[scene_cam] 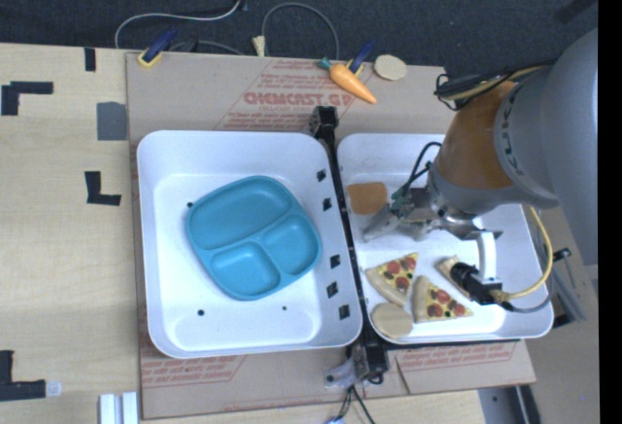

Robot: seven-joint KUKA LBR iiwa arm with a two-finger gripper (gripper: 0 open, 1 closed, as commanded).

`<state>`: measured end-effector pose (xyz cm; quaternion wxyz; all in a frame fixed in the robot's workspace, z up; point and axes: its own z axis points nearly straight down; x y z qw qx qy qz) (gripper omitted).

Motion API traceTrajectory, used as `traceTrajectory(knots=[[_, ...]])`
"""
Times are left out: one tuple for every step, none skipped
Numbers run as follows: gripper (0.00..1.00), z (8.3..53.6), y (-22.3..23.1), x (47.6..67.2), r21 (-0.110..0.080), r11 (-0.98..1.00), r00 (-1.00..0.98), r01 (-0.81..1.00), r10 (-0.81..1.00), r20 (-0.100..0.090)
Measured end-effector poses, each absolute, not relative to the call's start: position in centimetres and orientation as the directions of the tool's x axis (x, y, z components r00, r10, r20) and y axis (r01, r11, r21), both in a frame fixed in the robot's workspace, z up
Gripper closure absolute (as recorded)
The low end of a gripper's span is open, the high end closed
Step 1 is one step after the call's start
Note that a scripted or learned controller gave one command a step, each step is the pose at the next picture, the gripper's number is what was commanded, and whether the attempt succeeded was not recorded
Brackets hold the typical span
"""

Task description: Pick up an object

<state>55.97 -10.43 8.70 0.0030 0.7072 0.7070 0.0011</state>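
Observation:
My gripper (381, 224) hangs low over the middle of the right bin (520, 320), reaching in from the right. Just up and left of it lies a brown toast square (367, 197), close to the gripper tip. Below the gripper are two pizza slices, one (394, 276) nearer the divider and one (439, 301) to its right. A round beige disc (391, 320) sits by the bin's front wall. I see nothing held in the gripper.
A blue divided plate (255, 235) lies in the left bin (160, 218). Outside the bins, on the cardboard at the back, are a toy carrot (352, 82) and a beige disc (391, 68). A black divider (335, 208) runs between the bins.

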Motion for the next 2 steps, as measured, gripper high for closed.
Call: traceTrajectory(knots=[[0.00,8.6,-11.9,67.3,0.010,0.005,-0.005,1.000,1.000,-0.003],[0.00,8.9,-11.4,61.7,-0.005,-0.001,0.001,1.000,1.000,0.000]])
